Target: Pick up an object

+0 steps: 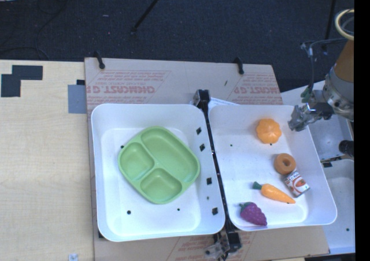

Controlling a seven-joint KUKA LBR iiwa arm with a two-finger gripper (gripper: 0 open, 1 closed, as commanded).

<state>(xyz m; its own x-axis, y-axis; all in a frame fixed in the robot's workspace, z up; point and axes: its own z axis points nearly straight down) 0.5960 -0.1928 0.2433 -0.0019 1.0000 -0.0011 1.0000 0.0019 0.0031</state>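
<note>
The tool [302, 116] hangs at the far right rim of the right bin [243, 138], off to the side of the things inside; whether its tips are spread or pressed together I cannot tell from here, and nothing shows between them. I'd guess it sits there because no target has been reached yet.

Any of five small things could be picked: an orange fruit [269, 130] nearest the tool, a doughnut [284, 163] below it, a little can [297, 184] just beside the doughnut, a carrot [274, 193], and purple grapes [253, 213] at the near edge. The fruit stands apart and looks easiest; the can, doughnut and carrot crowd each other.

The left bin [110, 127] holds a green divided plate [158, 164], well out of the way on the worktop [40, 167].
</note>
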